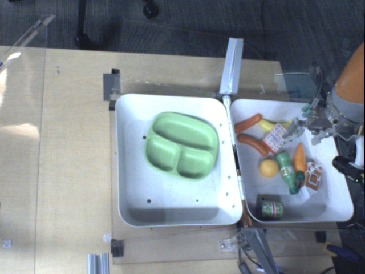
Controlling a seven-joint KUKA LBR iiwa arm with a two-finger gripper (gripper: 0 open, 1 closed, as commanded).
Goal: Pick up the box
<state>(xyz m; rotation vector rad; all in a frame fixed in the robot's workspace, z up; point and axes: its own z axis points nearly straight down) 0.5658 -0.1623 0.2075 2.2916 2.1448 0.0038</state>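
1. Box (275,137): small carton with a red-and-white pattern, lying in the right bin (342,213) just to the left of the jaws and slightly nearer the camera. It rests on the bin floor, apart from the jaws and not between them.
2. Jaws: at the end of the grey arm (345,104), low over the far right part of the right bin. Whether they are spread or pressed together cannot be told at this resolution.
3. Yellow item (266,125): left of the jaws, just beyond the box.
4. Two sausages (251,133): further left of the jaws, past the box, one behind the other near the bin's left wall.
5. Carrot (299,157): just in front of the jaws, standing nearly on end in the picture.
6. Green bottle (288,174) and yellow ball (268,168): in front of the jaws and to their left, side by side.
7. Brown-and-white packet (313,176): in front of the jaws, right of the carrot.
8. Green can (272,209): well in front of the jaws, by the bin's near wall.
9. Left bin (131,204): well left of the jaws, holding a green divided tray (181,145).
10. Table (63,170): pale wood, carrying both bins.
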